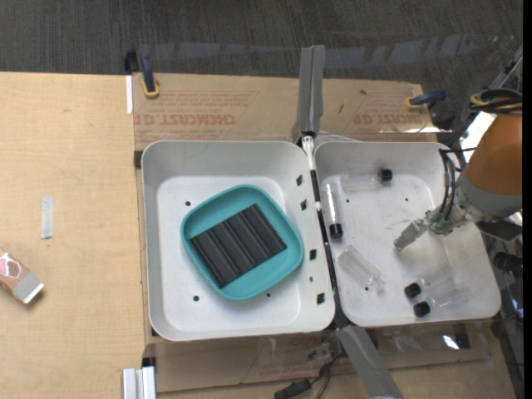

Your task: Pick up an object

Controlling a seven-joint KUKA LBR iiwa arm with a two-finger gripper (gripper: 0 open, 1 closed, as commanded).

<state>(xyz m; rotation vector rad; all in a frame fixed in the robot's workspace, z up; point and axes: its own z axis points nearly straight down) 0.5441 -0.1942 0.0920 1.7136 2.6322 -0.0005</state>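
Hovering over the right bin point(465, 310), my claw point(413, 235) sits at middle right of the frame, low above the white floor, and from this slant I cannot tell how it is set. Nothing shows in its grip. The nearest candidates are all clear plastic: a vial point(359, 266) just left and below the claw, a black-capped tube point(332, 210) along the bin's left wall, and two capped vials point(432, 293) at the lower right. A small black cap point(385, 174) lies near the top. My worry is that these things are see-through and round; a descent slightly off centre would likely roll one aside or pinch only air. The tube against the wall leaves little room for one side of the claw, so I judge a scrape on the rim possible there. The teal tray point(287, 260) in the left bin point(158, 223) is broad and flat, probably too wide to grasp.
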